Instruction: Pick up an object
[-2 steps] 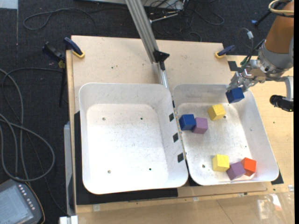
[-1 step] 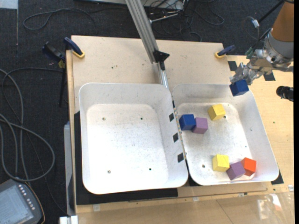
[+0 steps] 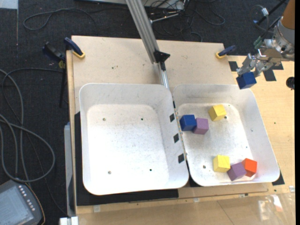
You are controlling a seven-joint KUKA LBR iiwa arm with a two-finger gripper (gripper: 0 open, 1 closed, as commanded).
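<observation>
While raised, gripper [image 3: 250, 70] clasps blue cube [image 3: 246, 80].

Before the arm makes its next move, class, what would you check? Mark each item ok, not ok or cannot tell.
1. Cube between the jaws: ok. The held cube, a blue one, sits at the tip of the gripper.
2. Cube lifted off the floor of the right bin: ok. It hangs by the bin's far right corner.
3. Grip firm enough to travel: cannot tell.
4. Clamp apart from the gripper: ok. It lies to the gripper's left in the camera view, with a gap between.
5. Nothing clinging to the held cube: ok.
</observation>
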